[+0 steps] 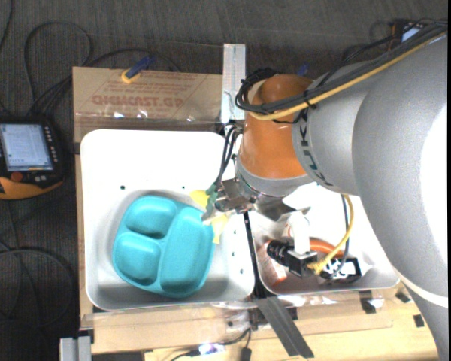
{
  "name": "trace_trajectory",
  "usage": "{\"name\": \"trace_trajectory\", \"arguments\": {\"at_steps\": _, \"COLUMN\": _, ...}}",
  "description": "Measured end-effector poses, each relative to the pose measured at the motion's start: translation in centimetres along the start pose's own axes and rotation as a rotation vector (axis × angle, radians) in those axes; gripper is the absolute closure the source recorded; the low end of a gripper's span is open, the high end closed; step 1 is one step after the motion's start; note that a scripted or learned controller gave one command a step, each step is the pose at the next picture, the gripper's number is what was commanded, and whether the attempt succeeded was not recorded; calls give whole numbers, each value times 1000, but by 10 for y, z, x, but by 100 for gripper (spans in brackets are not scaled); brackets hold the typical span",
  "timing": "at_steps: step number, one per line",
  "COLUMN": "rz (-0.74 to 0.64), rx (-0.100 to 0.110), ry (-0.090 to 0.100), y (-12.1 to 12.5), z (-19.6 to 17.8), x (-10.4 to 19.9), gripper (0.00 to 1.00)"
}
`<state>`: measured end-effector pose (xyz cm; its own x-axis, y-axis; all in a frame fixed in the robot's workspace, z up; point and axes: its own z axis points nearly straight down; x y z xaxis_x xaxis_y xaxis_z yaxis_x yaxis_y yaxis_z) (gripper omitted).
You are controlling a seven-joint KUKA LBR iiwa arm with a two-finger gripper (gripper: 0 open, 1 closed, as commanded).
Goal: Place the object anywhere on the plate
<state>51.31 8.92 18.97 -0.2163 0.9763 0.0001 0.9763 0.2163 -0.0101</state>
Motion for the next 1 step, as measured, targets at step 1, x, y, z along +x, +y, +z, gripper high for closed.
{"name": "trace_trajectory", "arguments": {"at_steps": 1, "rz": 0, "rx": 0, "ry": 0, "y": 0, "z": 0, "x": 0, "gripper": 0}}
